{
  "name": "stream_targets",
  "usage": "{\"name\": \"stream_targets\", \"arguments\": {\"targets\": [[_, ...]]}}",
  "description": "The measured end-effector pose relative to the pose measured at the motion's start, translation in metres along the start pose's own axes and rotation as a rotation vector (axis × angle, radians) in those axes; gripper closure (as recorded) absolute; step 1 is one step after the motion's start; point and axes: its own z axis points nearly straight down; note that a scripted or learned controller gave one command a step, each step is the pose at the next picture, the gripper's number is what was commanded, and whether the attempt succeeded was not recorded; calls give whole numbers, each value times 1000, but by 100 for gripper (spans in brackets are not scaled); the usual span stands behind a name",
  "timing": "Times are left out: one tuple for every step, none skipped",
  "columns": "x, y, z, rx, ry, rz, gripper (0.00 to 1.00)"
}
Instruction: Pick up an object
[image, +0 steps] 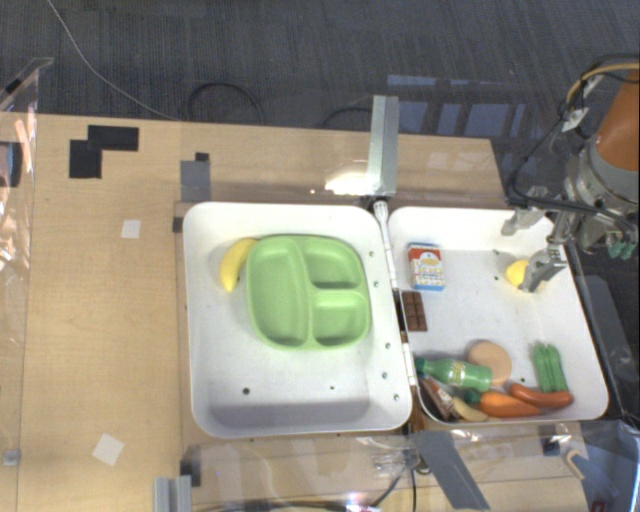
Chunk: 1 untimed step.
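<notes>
My gripper (526, 252) hangs over the far right part of the right bin (585, 330), its two fingers spread apart and open. A small yellow lemon-like object (516, 272) lies on the bin floor, touching or just beside the nearer fingertip (541, 271); it is not clamped between the fingers. Further left in the same bin are a red, white and blue box (426, 267) and a brown bar (415, 311). The arm's grey wrist with its orange band (615, 150) comes in from the right.
Along the right bin's near edge lie a green bottle (456, 373), a tan round piece (490, 356), an orange carrot (508, 406), a red sausage (546, 398) and a green vegetable (548, 366). The left bin (215, 390) holds a green divided plate (305, 290) and a banana (235, 263).
</notes>
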Motion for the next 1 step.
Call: {"name": "stream_targets", "arguments": {"targets": [[102,37,142,-5,10,-185,0]]}}
